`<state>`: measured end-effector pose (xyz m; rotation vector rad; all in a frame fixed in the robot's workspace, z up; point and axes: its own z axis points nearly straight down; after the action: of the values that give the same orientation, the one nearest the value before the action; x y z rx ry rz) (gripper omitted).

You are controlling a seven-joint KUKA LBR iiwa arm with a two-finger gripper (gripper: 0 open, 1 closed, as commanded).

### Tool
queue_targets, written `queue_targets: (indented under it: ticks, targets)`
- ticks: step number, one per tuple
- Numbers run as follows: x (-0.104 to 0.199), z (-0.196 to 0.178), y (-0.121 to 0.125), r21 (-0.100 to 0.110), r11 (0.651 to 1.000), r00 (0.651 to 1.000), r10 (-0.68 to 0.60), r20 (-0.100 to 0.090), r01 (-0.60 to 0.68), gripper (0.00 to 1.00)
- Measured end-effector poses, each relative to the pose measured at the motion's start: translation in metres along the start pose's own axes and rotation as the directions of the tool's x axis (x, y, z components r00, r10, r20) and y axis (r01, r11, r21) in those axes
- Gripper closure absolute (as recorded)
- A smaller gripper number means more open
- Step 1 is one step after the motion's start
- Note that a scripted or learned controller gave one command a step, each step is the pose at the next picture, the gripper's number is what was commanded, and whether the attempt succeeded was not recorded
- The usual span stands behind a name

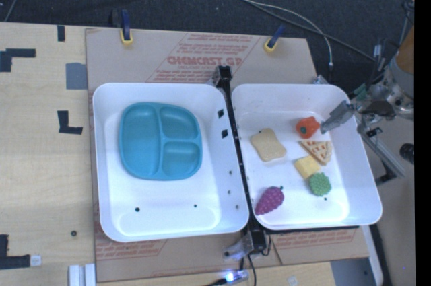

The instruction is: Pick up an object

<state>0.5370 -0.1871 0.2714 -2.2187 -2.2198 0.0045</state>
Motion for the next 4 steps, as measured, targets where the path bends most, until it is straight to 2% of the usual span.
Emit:
queue_targets:
  ticks: [1,2,3,4]
  targets:
    - [0.000,-0.008,0.001,0.003,1.000,1.000,-0.001,0.000,0.001,1.00]
    - [0.081,-0.158,0.039,-0.018,1.000,1.000,-0.009,0.002,0.009,1.00]
    - [0.114,-0.268,-0.050,-0.013,1.000,1.000,-0.001,0.002,0.001,1.00]
    - [0.089,-0.248,0.064,0.003,1.000,1.000,0.001,0.002,-0.001,1.00]
